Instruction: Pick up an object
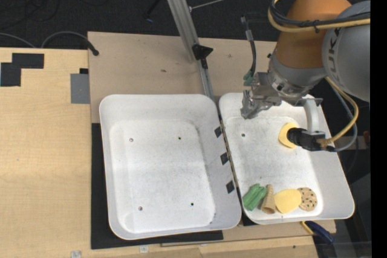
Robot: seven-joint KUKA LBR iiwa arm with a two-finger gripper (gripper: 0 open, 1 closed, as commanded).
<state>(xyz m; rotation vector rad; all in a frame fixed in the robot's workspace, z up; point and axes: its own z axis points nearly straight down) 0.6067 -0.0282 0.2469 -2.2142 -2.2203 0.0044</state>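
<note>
My gripper [249, 109] hangs over the far left corner of the right bin [266, 161], with the grey arm and its orange band behind it to the right. A yellow round object [286, 133] lies at mid-right of that bin, partly hidden by a black part of the arm. Along the near edge lie a green object [254, 196], a tan cone [268, 200], a yellow piece [288, 201] and a cookie [308, 198]. The gripper is well away from all of them, and nothing shows in it.
The left bin [158, 167] sits beside the right one, with black clips [224, 158] along their shared edge. A slanted metal rail [181, 15] rises behind the bins. Cables trail from the arm at right.
</note>
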